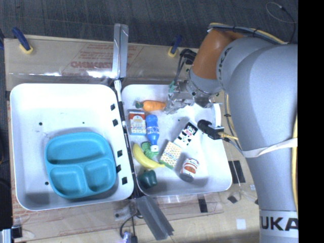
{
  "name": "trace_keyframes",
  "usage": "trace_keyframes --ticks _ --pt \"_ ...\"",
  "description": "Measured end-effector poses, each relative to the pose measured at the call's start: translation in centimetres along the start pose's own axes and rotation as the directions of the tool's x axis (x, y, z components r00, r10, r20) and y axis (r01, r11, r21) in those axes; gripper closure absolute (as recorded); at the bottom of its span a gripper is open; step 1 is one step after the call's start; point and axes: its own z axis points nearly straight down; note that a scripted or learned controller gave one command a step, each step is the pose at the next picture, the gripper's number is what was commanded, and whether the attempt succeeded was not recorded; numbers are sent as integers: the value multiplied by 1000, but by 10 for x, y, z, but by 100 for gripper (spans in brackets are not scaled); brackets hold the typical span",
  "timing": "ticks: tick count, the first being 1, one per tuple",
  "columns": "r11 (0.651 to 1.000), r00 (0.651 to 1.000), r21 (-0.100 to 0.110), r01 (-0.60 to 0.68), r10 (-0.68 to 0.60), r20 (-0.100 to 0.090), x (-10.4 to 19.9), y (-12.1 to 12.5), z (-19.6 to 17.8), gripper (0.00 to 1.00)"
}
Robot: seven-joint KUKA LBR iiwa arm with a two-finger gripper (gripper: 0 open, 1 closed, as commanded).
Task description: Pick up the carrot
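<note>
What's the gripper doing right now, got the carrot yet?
Gripper: cannot be told whether open or closed. It sits just right of the carrot in the right bin; no carrot seen held.

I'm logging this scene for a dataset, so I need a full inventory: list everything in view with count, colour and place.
Bins: 2, white, side by side on the bench.
Tray: 1, blue, three compartments, left bin.
Carrot: 1, orange, right bin, far end, beside the gripper.
Carton: 1, red and white, right bin near the divider.
Bottle: 1, blue with green cap, middle of right bin.
Banana: 1, yellow, right bin.
Dark green item: 1, near corner of right bin.
Patterned packets: 2, right bin.
Can: 1, red and white, right bin.
Clamps: 2, blue, bench's far edge.
Arm: 1, grey with orange band.
Gripper: 1, just right of the carrot.
</note>
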Motion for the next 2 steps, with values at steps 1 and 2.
trace_keyframes --ticks 1,2 --pt "1000 1000 0 0 0 0 0 0 0 0" --pt "1000 1000 4 4 -4 -1 1 0 -7 100"
